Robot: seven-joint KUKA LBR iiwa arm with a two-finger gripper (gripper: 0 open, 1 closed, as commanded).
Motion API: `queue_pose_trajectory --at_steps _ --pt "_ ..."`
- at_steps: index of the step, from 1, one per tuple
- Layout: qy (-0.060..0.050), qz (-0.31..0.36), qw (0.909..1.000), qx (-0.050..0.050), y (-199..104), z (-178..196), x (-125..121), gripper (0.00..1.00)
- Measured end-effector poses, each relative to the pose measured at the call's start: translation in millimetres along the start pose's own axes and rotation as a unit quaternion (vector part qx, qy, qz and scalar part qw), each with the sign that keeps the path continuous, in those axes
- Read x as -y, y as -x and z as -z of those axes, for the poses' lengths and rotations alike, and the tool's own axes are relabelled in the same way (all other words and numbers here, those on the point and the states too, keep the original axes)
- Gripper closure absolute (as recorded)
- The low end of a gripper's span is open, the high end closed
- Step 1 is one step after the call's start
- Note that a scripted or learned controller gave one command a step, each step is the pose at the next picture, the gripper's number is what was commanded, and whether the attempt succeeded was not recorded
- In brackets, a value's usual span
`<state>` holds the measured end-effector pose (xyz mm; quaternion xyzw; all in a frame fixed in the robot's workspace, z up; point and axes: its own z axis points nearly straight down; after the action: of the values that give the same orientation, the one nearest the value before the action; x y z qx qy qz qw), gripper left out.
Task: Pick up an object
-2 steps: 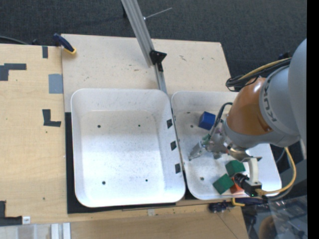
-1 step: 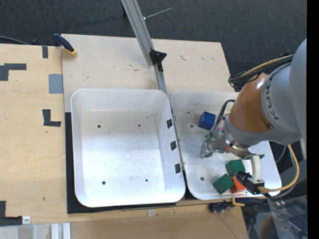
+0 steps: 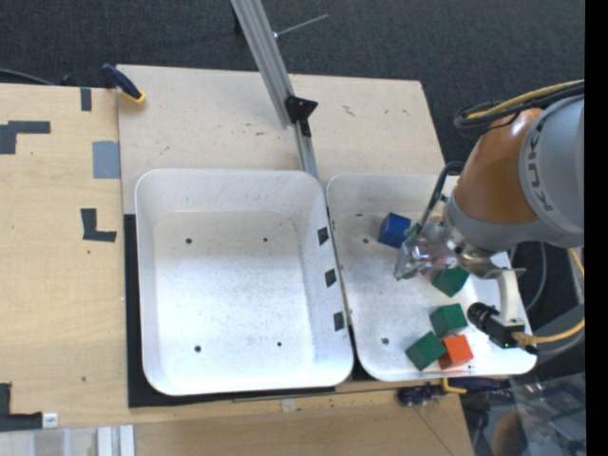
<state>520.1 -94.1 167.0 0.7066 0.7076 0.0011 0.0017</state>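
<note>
Cubes (blue point(image 3: 394, 229), orange point(image 3: 458, 351)) in speckled bin point(image 3: 370, 345).

Blue point(image 3: 395, 229), green point(image 3: 448, 318), orange blocks point(image 3: 457, 351), right bin point(image 3: 366, 297)

The pale wooden bench point(image 3: 218, 122) carries two white bins side by side: the left bin point(image 3: 233, 278) toward its middle, the right bin point(image 3: 380, 321) by its right edge

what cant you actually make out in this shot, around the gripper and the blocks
- Gripper, camera view: fingers too small and blurred against the right bin; whether they are open, or touch anything, is unclear.
- Green block by the gripper: partly covered by the wrist, so its full shape is hidden.
- Blue block: its right side sits behind a dark cable.
- Arm: cut off by the right edge.
</note>
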Motion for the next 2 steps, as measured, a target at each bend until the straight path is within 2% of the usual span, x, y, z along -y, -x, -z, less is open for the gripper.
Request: queue_pose_trajectory --at_steps 1,2 --pt "0.001 0.0 1.0 0.0 -1.5 61.8 3.7 1.0" --pt "-0.001 0.0 1.0 0.0 -1.7 84.6 2.9 1.0"
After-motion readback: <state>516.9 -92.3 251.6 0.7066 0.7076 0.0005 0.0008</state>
